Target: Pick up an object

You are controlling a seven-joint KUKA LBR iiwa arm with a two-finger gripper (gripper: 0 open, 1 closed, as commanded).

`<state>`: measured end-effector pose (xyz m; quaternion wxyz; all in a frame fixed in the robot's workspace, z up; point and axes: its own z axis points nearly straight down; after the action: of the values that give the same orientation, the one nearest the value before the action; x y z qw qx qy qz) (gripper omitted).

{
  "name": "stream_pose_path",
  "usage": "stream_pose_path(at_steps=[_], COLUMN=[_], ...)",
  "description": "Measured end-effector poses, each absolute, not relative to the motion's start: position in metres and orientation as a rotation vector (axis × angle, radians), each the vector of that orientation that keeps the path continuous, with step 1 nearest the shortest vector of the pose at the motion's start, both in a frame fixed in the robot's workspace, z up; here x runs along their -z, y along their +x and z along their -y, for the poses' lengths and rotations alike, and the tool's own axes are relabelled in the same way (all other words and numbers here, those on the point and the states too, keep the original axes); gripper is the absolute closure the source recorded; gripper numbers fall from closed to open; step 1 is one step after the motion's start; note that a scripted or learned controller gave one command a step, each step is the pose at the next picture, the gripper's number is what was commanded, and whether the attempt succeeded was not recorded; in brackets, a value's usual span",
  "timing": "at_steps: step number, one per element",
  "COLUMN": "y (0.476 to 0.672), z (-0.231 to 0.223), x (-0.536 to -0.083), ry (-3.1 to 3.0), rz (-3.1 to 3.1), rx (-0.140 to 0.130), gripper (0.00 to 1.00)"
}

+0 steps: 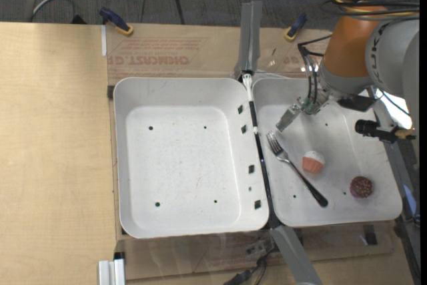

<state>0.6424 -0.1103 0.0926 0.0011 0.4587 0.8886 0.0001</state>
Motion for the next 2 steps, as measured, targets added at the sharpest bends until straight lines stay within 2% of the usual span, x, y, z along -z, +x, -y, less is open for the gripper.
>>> stream_pose_path(at_steps=[1,2], y=[0.659,0.574], z=[0.102,0.11], x=[-0.093,-0.092], ry=[1.511,1.577], rz=[-2.752,-2.716], rx=[0.001,0.0], gripper=[0.0,0.0])
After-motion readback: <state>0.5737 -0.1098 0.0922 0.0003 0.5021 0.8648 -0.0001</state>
